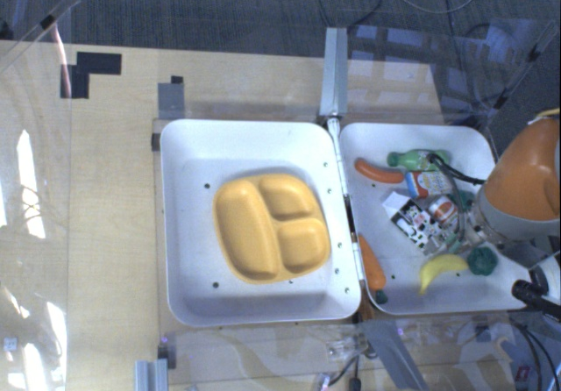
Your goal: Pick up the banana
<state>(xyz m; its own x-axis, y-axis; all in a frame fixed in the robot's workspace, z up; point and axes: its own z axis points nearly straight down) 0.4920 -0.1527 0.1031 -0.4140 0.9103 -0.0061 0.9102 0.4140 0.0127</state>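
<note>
One banana (441,270) lies in the right bin (399,293), down near the front edge, small and yellow, curved with its ends pointing up and to the right. Just beside its right end sits a dark green round thing (481,261), touching or nearly touching it. Right above the banana there's the gripper (449,224), low over the clutter in the middle of the bin, and from this angle I cannot tell whether it is released or clenched; nothing shows plainly grasped in it. Under and beside it lies a black and white packet (410,216), tilted. Up toward the back of the bin a green bottle (419,159) lies on its side, and next to it a red-orange sausage (380,172) stretches out to the left. Along the left wall of this bin a carrot (372,265) lies lengthwise, close to the front corner. The arm (524,188), grey with its big orange band, comes in from the right and hangs over the bin's right side. Over in the left bin (188,205), a yellow divided tray (272,224) sits in the middle, three compartments facing up.
</note>
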